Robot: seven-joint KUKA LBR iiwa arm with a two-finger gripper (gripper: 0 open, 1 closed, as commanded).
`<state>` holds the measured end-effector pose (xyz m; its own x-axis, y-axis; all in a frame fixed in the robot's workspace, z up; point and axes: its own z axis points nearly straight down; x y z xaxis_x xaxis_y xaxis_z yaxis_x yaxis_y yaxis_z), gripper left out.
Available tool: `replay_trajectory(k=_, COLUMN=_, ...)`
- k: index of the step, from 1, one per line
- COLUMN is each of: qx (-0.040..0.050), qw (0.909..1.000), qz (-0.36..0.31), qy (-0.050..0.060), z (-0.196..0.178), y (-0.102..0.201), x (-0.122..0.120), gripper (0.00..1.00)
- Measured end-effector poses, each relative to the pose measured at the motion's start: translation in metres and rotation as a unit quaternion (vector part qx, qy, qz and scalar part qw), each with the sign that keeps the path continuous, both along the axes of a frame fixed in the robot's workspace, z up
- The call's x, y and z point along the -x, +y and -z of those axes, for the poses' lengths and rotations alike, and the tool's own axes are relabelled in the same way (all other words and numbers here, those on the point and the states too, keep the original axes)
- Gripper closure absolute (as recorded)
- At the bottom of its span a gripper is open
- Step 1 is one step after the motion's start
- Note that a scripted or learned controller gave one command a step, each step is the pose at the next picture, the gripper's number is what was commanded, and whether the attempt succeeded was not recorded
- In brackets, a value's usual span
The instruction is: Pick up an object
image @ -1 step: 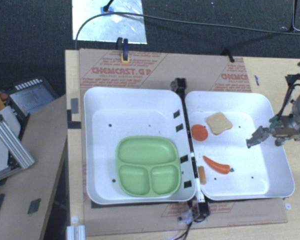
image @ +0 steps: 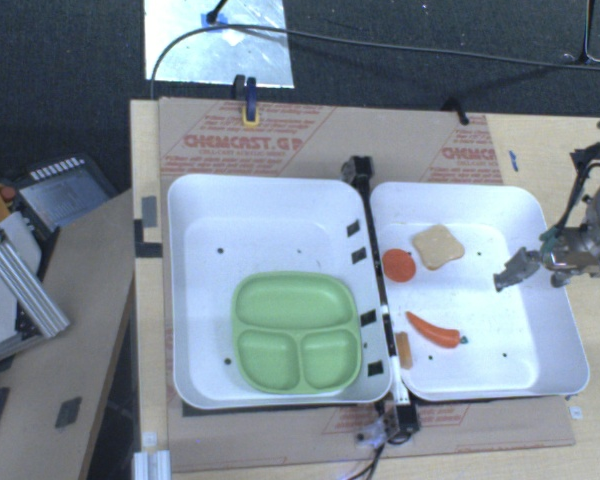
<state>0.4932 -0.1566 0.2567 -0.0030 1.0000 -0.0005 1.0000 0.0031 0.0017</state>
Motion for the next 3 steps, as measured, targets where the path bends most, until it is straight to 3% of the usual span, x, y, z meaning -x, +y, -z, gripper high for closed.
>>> replay_trajectory(k=3, qx=-0.0010, qw=1.0000, qz=0.001, qy=0.002, z=0.145, y=0.005, x=0.005, gripper=0.00)
